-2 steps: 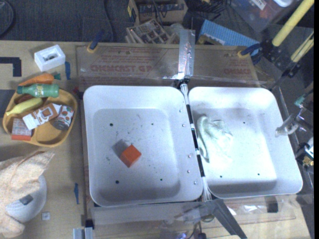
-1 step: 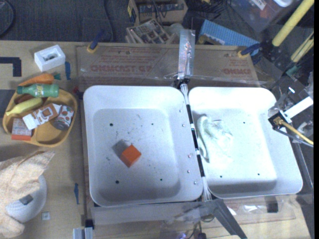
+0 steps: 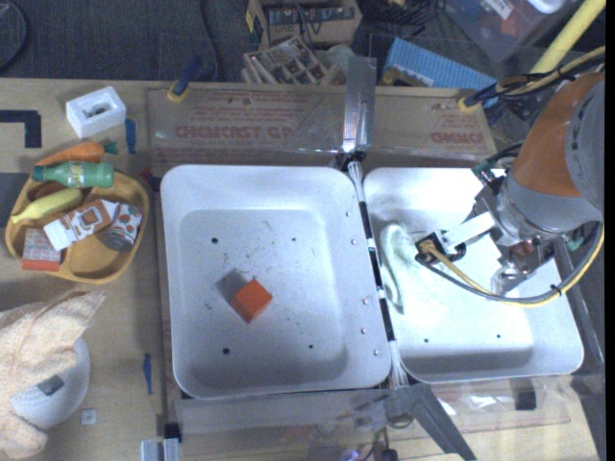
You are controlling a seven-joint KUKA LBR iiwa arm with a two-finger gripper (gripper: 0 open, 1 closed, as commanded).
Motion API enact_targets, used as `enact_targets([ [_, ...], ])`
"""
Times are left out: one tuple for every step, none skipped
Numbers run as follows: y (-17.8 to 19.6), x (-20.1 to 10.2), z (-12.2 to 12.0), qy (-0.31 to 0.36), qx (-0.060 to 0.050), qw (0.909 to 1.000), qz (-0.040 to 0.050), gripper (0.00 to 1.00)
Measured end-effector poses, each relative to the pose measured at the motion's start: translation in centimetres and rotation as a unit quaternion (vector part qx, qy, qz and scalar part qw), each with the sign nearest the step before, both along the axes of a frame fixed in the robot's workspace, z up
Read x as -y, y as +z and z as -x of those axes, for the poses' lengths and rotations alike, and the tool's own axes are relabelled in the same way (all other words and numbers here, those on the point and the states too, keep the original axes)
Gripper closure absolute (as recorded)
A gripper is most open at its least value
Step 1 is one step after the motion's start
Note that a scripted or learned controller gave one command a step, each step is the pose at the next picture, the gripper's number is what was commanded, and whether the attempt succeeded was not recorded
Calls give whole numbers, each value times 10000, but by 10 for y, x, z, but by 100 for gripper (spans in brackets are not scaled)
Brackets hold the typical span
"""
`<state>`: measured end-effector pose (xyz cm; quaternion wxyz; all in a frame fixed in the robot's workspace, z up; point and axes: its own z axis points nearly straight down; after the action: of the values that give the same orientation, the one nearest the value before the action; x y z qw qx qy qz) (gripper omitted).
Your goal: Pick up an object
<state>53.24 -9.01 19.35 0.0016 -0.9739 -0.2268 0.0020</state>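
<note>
**Hanging Over the Right Bin, Well Apart From the Orange Block**

Looking down on two shallow white bins side by side, both smooth, with rounded corners. Finding a small orange block [image 3: 255, 301] lying on the flat floor of the left bin [image 3: 183, 200], a little left of the middle and toward the near wall. Noticing its flat faces and sharp corners, turned a bit like a diamond. Spotting a small grey patch [image 3: 231, 283] touching its upper left side; not managing to tell block from shadow. Seeing tiny dark specks scattered over that floor.

Reaching in from the right with the grey arm [image 3: 553, 209], round and thick, wearing a shiny orange band [image 3: 543, 152]. Hanging the gripper [image 3: 506, 269] over the right bin [image 3: 548, 353], close to its right wall and well apart from the orange block. Not being able to tell whether spread wide or pressed together: too small and too mixed up with the wrist parts.

Finding a pale, see-through greenish thing [image 3: 394, 257], long and curved, lying by the left wall of the right bin.

Moving left along the wooden bench [image 3: 48, 99]. Meeting a round yellow bowl [image 3: 96, 275] holding toy food: a green bottle [image 3: 77, 174], an orange carrot [image 3: 72, 152], a yellow banana [image 3: 43, 205] and some small printed packets. Seeing a little white box [image 3: 96, 110] just above the bowl. Ending at a soft, crumpled cream cloth [image 3: 48, 325] in the near left corner.
</note>
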Motion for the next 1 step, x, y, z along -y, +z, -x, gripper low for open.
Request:
enact_targets([
  [9,1,0,-2,-6,10000,-1,100],
])
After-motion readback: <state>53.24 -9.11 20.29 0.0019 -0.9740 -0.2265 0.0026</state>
